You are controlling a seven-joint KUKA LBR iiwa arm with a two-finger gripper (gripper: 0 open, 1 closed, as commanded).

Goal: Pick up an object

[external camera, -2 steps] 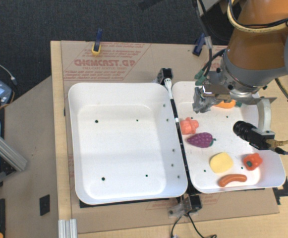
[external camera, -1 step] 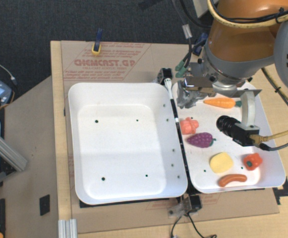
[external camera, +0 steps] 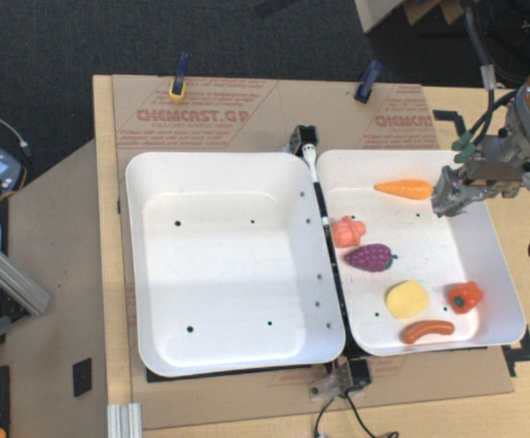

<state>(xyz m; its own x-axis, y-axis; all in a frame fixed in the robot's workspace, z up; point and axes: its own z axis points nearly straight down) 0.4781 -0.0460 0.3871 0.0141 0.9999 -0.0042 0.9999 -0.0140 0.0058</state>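
Two shallow white bins side by side on a counter covered with brown cardboard. Left bin wide open across its whole floor, free passage anywhere inside. Right bin crowded: orange carrot near the far rim, with the pincer just beside its right end. Pink toy and purple grapes close against the dividing rims, little room between them. Yellow lemon-like piece, red pepper and sausage clustered at the near right corner. Clear floor in the middle right, between carrot and pepper. Black clamps at the far and near ends of the divide.
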